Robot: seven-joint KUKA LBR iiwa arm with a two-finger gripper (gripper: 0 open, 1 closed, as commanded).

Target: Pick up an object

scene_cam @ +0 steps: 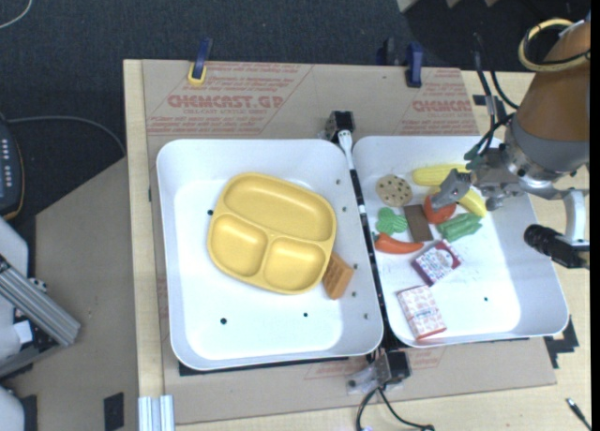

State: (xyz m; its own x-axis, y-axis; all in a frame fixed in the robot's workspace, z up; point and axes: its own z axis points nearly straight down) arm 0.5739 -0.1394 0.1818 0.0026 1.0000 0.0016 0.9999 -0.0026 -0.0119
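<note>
claw: low in right bin, grip state unclear | beside red toy | yellow tray: left bin

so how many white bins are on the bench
2: the left bin holds a yellow divided tray; the right bin holds the small items, under the gripper.

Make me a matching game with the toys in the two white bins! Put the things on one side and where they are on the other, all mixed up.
Things:
1. yellow divided plate
2. cookie
3. brown cracker
4. gripper

Places:
A. right bin, near its upper left corner
B. over the pile of toy food in the right bin
C. middle of the left bin
D. left bin, against the plate's lower right edge

Pairs: 1-C, 2-A, 3-D, 4-B
</note>
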